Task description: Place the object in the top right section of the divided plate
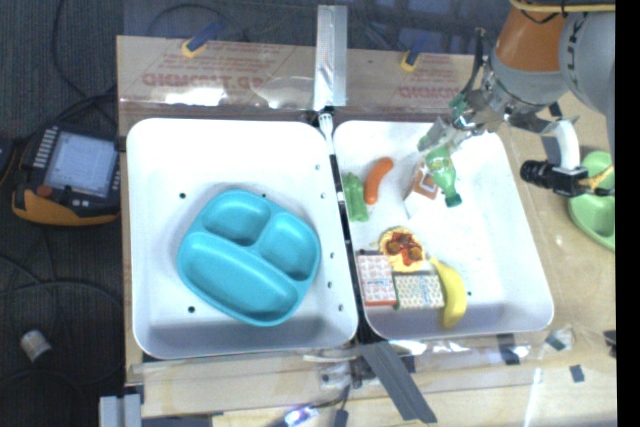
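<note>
gripper (447, 137) clamped on a glossy green plastic bottle (443, 173), smooth teal divided plate (252, 254) way off left

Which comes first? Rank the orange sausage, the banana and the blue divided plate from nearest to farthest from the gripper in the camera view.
From the gripper:
1. Orange sausage, just left of it in the right bin.
2. Banana, at that bin's front edge.
3. Blue divided plate, across in the left bin.

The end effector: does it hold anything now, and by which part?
It cannot be told. The end effector is over the right bin, right above a green bottle, but no grip is visible.
</note>
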